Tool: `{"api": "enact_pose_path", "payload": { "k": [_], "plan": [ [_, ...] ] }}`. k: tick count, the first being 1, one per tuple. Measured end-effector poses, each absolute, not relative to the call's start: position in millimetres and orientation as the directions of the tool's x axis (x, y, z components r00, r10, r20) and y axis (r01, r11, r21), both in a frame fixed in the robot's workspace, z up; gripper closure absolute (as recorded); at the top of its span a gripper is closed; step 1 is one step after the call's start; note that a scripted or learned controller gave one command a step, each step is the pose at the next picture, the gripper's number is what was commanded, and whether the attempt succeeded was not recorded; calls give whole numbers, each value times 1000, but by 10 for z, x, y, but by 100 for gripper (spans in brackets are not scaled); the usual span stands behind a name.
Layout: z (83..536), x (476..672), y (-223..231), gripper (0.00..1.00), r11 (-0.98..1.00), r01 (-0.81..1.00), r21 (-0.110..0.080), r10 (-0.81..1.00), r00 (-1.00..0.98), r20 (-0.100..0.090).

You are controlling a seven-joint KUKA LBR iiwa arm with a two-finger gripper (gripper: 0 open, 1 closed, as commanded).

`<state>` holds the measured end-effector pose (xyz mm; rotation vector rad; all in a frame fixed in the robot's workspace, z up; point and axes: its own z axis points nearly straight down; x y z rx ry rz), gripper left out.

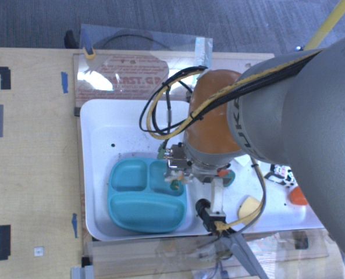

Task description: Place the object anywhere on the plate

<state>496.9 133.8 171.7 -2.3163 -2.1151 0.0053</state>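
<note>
My wrist hung over the right edge of the plate point(138, 205), hiding my pincer point(178, 182), so I could not tell its state. Nothing lay on the plate's visible compartments, so I judged the placing undone. Which object point(249, 204) was meant was unclear; a pale yellow one lay right of the plate. Further right sat a red piece point(298, 197) and a black-and-white one point(281, 175).
</note>
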Motion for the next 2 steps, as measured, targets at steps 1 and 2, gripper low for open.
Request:
{"api": "enact_pose_path", "payload": {
  "k": [1, 2],
  "plan": [
    [1464, 4885, 1379, 100, 209, 978, -5, 978, -209, 1],
    [1467, 4888, 1378, 0, 208, 978, -3, 978, -208, 1]
  ]
}}
